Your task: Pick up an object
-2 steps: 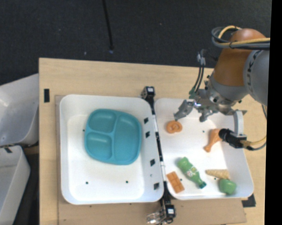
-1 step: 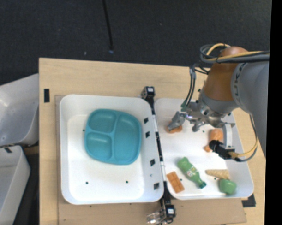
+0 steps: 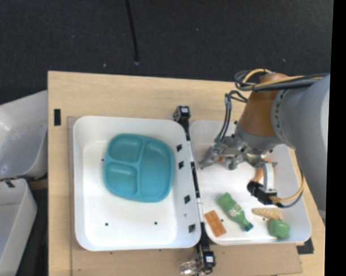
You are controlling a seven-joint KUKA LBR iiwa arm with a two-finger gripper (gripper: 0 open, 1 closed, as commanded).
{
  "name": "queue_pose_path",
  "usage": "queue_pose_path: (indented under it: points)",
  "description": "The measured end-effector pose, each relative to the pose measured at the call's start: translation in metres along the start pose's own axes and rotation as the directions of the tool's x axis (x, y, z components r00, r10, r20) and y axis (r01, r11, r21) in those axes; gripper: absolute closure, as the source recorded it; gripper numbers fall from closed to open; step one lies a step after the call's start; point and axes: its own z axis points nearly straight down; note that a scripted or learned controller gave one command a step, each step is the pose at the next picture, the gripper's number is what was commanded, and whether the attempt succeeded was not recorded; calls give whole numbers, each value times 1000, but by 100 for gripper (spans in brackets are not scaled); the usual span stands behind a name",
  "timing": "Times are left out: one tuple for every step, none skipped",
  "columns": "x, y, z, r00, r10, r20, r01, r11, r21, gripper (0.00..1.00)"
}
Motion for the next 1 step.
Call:
queue_pose_path:
  points:
    - [-1, 2, -14, 1000, 5, -1, -5, 1000, -8, 100]
